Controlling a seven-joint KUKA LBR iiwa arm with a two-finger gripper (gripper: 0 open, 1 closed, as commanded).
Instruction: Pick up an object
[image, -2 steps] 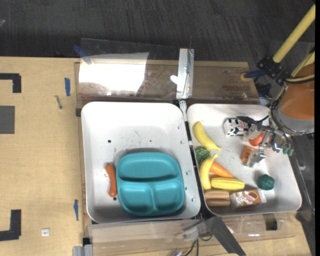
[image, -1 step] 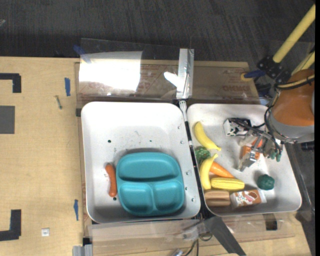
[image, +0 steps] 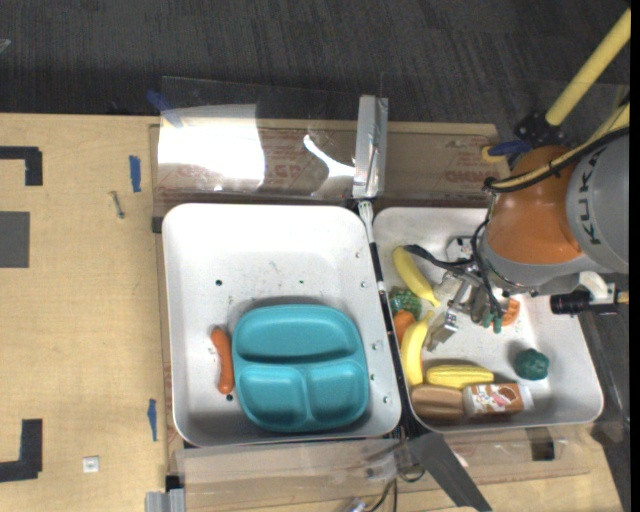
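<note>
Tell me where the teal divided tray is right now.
The teal divided tray lies in the left bin, toward its near edge, with an orange sausage just to its left.

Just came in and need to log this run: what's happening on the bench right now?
The arm reaches in from the right over the right bin, its gripper low among toy food: bananas, a corn cob, a bottle. Nothing is visibly between its fingers, so no pick yet. The left bin holds a teal divided tray with a small orange sausage beside it.
</note>
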